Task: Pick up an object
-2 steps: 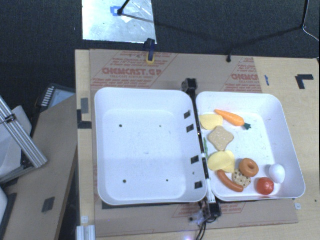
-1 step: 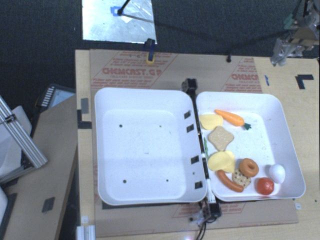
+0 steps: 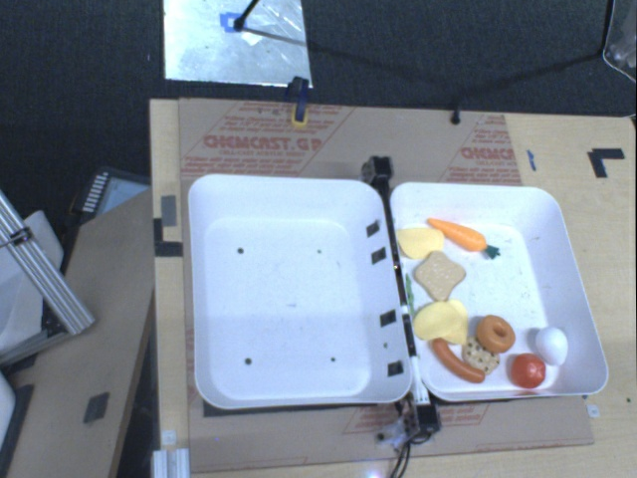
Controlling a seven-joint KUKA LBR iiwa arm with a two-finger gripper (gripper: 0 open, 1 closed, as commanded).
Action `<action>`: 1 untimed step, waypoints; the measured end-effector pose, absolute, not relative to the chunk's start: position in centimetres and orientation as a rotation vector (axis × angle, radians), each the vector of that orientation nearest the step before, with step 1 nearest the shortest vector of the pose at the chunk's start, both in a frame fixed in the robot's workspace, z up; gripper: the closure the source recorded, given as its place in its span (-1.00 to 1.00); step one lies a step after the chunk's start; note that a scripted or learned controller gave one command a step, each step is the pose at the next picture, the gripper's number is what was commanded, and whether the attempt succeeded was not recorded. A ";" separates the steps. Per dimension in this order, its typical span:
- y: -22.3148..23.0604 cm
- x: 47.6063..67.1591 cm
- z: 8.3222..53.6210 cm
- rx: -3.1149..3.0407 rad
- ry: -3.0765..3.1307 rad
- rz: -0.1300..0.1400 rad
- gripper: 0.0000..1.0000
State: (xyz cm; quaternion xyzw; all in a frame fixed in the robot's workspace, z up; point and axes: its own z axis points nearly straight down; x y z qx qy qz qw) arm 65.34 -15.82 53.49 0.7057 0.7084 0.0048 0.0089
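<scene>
We look down on a counter covered by printed cardboard, carrying two shallow white bins side by side. The left bin has only small dark dots on its floor. All the toy food sits in the right bin, crowded toward its left wall and near edge.

At the far side, an orange carrot with a green tip lies just beside a yellow piece. Below them is a tan slice of bread, then a second yellow piece. Along the near edge we see a red sausage, a speckled cookie touching a brown doughnut, a red tomato and a white egg just beside it. These near items press close together, so neighbours hem in the cookie and doughnut.

Black clips line the seam between the bins. Beyond the counter lies a shiny metal sheet. As for the end effector, we cannot tell its state.
</scene>
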 end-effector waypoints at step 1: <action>-11.5 65.4 39.6 2.221 2.237 -0.008 1.00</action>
